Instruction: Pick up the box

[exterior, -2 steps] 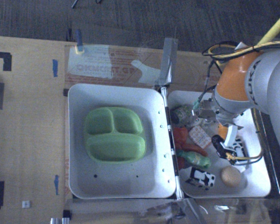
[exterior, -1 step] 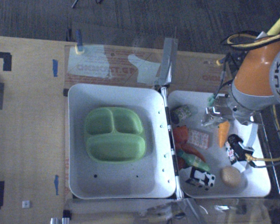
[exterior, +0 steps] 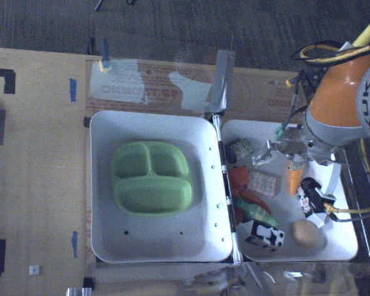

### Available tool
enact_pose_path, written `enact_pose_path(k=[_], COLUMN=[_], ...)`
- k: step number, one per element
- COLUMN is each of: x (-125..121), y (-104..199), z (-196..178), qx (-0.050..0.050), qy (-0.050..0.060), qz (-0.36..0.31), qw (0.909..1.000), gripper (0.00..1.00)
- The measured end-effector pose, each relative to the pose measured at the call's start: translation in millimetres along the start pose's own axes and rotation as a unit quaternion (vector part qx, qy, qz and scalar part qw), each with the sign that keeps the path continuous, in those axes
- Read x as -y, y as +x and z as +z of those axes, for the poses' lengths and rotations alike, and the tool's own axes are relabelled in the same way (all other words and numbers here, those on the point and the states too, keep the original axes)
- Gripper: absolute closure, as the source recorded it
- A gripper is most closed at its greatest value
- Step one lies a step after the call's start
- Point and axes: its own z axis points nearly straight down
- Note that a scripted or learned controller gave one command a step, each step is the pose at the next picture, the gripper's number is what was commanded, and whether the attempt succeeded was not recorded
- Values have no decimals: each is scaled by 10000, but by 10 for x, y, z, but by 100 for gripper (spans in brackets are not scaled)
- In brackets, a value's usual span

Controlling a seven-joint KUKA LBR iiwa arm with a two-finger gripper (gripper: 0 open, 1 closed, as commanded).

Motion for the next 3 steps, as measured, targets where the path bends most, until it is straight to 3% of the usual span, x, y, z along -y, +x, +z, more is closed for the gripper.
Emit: enact_pose_path(k=[1, 2, 3], x=[300, 288, -774], y=[-32, -36, 703], z=[983, 872, -11], qx=[3, 3, 3], qy=[-19, -40, -7], qz=[202, 213, -46], qw=[9998, 9998, 10000], gripper=[0, 100, 100])
